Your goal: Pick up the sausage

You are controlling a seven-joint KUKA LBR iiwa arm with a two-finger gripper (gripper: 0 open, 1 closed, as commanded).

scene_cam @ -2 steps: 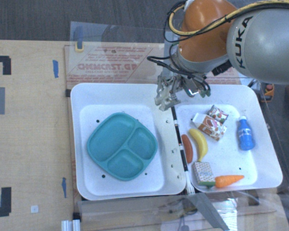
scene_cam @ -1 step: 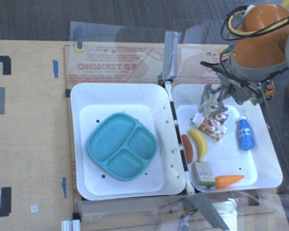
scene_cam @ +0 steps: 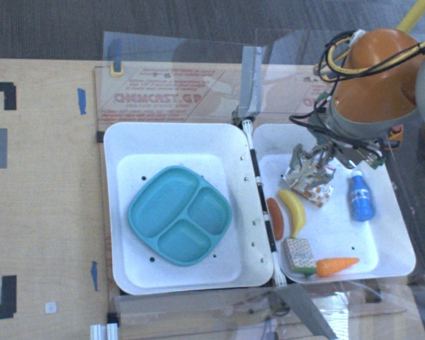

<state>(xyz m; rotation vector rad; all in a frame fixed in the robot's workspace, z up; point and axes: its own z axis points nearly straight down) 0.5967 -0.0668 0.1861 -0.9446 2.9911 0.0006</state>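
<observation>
- Pale wood tabletop point(scene_cam: 42, 211) runs along the left side, marked with black tape corners and short blue tape strips.
- Teal divided plate point(scene_cam: 180, 214), with three compartments, lies in the left white bin point(scene_cam: 127, 147), turned at an angle.
- The two bins meet at a middle seam; the right white bin point(scene_cam: 393, 243) holds all the small items.
- The sausage point(scene_cam: 275, 217), reddish brown, lies lengthwise along the right bin's left wall, just beside the seam.
- A yellow banana point(scene_cam: 295, 212) lies just right of the sausage, near it but apart.
- A speckled sponge block point(scene_cam: 299, 254) with a green edge sits below the banana, near the front wall.
- An orange carrot point(scene_cam: 336, 265) lies just right of the sponge.
- The tool point(scene_cam: 310, 172) hangs over the upper middle of the right bin, above the banana's top end and apart from the sausage; its metal fingers look spread, with nothing between them.
- A blue bottle point(scene_cam: 360, 197) with a white cap lies right of the tool.
- The arm's orange band point(scene_cam: 374, 66) sits above, draped with yellow and black cables.
</observation>
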